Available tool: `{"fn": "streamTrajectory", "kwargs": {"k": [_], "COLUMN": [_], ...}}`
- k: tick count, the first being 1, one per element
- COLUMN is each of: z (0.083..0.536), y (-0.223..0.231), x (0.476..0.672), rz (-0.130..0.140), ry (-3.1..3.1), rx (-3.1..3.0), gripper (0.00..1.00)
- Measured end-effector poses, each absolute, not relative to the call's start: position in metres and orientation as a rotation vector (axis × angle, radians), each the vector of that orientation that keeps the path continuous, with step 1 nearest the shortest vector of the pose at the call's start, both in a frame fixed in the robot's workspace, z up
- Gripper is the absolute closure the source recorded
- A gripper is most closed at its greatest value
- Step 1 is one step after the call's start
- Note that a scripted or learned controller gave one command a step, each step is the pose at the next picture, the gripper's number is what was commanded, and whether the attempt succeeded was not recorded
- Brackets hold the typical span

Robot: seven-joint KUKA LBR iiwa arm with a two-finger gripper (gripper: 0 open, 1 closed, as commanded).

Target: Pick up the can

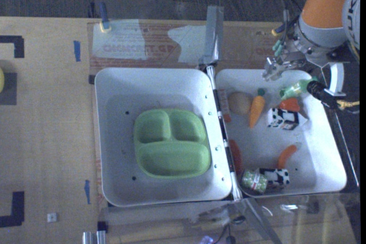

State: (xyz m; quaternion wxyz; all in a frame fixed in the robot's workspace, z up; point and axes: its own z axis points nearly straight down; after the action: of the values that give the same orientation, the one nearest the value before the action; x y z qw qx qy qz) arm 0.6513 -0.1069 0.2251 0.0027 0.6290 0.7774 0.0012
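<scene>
The can (254,181) lies on its side near the front left corner of the right bin (331,171); it has a green label and a pale end. It touches a black-and-white cow-patterned carton (276,176) on its right. My gripper (277,67) hangs over the far rim of the right bin, well away from the can and nearer the back of the bench. Nothing shows in its grasp.
The right bin also holds a potato (240,103), a carrot (257,111), a green bottle (295,89), a second cow-patterned box (285,118), a small orange piece (286,154) and a red chili (235,155). A green divided plate (171,142) sits in the left bin (114,94).
</scene>
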Motion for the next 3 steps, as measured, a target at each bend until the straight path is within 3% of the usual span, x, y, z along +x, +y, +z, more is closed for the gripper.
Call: {"fn": "streamTrajectory", "kwargs": {"k": [1, 2, 3], "z": [0.1, 0.274, 0.417], "y": [-0.154, -0.18, -0.169], "x": [0.479, 0.48, 0.53], "rz": [0.0, 0.001, 0.001], "ry": [2.534, 2.595, 2.736], "rx": [1.857, 1.764, 1.534], "gripper": [1.0, 1.0, 1.0]}}
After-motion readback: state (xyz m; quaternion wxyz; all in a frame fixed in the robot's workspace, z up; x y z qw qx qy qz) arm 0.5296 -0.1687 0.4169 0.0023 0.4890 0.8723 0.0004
